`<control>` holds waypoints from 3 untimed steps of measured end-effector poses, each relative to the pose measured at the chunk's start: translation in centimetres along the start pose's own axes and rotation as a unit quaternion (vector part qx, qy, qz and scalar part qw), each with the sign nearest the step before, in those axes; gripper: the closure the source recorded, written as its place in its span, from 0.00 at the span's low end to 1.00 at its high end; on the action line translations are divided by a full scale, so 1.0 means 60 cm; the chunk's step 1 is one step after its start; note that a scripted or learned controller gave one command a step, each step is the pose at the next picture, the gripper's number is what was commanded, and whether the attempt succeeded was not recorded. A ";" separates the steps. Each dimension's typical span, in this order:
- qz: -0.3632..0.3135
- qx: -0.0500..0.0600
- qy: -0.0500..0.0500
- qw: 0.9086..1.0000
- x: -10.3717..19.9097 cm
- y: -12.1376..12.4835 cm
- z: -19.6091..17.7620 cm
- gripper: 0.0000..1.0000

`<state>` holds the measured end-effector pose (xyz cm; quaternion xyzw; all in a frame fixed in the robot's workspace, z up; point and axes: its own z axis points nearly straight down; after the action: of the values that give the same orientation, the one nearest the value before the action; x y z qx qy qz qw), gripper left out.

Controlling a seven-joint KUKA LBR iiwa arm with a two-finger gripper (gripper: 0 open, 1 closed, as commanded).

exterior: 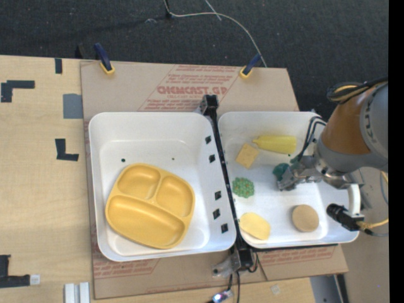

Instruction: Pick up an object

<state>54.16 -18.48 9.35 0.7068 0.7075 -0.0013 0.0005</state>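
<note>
Your gripper (287, 180) sits low in the right bin (271, 120), right at the small teal object (279, 170) (just left of it); I cannot tell its grip state.

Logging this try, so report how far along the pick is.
Done: the arm has reached into the right bin. In hand: the claw is down beside a dark teal object, grasp not visible. Left: a lift; the corn, green piece and brown disc lie on the floor.
</note>
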 end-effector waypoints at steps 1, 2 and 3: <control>0.000 -0.002 0.001 1.000 -0.005 0.006 -0.102 1.00; 0.000 -0.002 0.000 1.000 -0.013 0.015 -0.202 1.00; -0.001 -0.002 0.001 1.000 -0.013 0.018 -0.283 1.00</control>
<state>55.25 -19.19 26.30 0.7063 0.7080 0.0004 0.0013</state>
